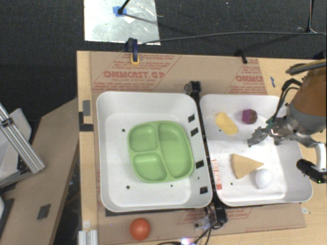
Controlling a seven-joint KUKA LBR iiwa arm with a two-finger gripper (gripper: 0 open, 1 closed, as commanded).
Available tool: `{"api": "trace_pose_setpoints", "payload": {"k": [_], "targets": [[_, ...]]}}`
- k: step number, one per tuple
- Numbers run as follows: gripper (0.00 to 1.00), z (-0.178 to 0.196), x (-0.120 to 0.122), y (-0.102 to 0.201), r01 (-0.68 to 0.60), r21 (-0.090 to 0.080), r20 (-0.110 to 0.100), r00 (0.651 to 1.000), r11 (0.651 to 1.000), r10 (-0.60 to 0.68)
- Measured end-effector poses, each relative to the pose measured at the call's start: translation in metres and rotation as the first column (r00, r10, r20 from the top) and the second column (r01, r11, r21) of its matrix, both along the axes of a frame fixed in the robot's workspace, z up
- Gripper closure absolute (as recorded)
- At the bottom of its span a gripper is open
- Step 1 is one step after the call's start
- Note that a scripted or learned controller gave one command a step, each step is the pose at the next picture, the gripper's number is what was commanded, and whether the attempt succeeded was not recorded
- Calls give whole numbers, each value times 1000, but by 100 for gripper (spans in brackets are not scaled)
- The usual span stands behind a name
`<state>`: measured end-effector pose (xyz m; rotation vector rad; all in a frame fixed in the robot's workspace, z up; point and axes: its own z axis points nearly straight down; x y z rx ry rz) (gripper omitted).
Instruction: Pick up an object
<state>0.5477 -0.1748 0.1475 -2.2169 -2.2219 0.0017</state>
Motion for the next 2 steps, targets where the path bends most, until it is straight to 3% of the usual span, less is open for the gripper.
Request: {"api": "trace_pose_setpoints", "payload": {"k": [1, 2], "targets": [[0, -45, 7, 3, -2, 0, 1, 1000, 1000, 2], [0, -64, 8, 4, 1, -1, 2, 1000, 1000, -1]]}}
